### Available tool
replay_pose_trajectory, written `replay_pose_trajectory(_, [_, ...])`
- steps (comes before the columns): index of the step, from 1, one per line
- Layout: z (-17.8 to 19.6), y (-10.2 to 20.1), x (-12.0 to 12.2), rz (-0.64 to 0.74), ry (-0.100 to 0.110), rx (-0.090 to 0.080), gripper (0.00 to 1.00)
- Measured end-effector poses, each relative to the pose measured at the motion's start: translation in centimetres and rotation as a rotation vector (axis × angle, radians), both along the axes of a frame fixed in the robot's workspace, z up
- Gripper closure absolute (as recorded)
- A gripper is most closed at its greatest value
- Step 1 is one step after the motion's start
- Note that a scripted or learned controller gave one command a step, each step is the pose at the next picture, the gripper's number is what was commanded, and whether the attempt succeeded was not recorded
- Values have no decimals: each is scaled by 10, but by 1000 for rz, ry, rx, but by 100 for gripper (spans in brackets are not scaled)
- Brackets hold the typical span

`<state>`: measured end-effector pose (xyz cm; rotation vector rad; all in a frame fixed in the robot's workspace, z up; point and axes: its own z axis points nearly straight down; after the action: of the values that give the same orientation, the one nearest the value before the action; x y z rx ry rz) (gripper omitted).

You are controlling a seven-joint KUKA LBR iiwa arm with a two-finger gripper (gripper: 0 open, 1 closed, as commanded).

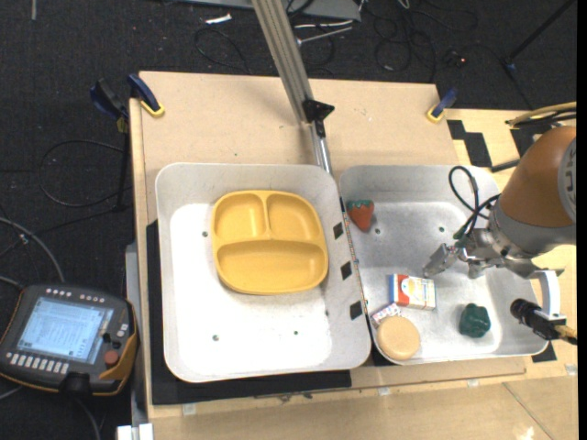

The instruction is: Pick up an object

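The right bin holds several objects. A red strawberry with a green top lies near its upper left corner. A small white, red and blue box rests in the middle, with a round tan disc just below it at the front rim. A dark green lump sits to the right of the box. My gripper hangs low over the bin's right half, pointing left. It is just up and right of the box and above the green lump, and nothing shows in it.
A yellow divided plate lies in the left bin. A slanted metal pole comes down to the gap between the bins. A teach pendant sits off the bench at the lower left.
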<state>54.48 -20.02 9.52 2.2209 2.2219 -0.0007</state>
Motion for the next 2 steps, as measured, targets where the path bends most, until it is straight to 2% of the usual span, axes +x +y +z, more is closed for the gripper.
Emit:
replay_pose_trajectory(1, [11,0,1,0,-3,-1,100])
replay_pose_trajectory(2, [74,-5,3,1,-7,-3,100])
